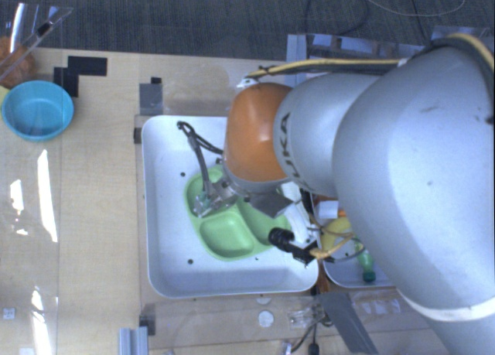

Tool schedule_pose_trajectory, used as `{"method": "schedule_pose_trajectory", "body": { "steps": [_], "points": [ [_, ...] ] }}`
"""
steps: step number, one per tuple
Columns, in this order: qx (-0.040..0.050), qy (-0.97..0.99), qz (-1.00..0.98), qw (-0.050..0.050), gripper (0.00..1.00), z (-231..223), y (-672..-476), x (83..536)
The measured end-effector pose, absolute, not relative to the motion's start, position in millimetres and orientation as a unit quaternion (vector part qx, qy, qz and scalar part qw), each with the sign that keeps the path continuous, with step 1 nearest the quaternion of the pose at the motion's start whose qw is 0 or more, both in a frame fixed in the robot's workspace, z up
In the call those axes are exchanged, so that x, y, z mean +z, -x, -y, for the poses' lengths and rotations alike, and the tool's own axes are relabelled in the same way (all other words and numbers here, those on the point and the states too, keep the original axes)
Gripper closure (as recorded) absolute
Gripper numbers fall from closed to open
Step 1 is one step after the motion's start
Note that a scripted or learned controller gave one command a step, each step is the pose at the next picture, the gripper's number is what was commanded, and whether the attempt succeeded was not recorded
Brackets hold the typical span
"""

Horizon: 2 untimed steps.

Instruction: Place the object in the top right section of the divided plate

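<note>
A light green divided plate (226, 236) lies in the left white bin (166, 214), toward its middle right. My gripper (207, 203) hangs over the plate's upper left part, with the grey arm and its orange band (255, 135) covering much of the plate's right side. I cannot make out any object between the fingers. In the right bin (348, 278), mostly hidden by the arm, lie a yellow object (338, 231) and a small green object (366, 268).
A blue bowl (37, 109) sits on the wooden bench at the far left. Black cables loop from the wrist across the left bin's upper part. The big grey arm covers most of the right side of the view.
</note>
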State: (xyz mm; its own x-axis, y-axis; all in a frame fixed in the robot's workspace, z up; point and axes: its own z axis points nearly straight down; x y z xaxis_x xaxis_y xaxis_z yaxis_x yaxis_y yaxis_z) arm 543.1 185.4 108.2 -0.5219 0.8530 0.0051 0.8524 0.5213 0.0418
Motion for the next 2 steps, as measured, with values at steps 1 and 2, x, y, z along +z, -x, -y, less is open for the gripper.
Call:
{"method": "schedule_pose_trajectory", "body": {
  "steps": [1, 2],
  "points": [
    [0.0195, -0.489, -0.872, 0.008, 0.00, -185.5, -543.1, 108.2],
    [0.0195, -0.489, -0.872, 0.008, 0.00, -185.5, -543.0, 108.2]
  ]
}}
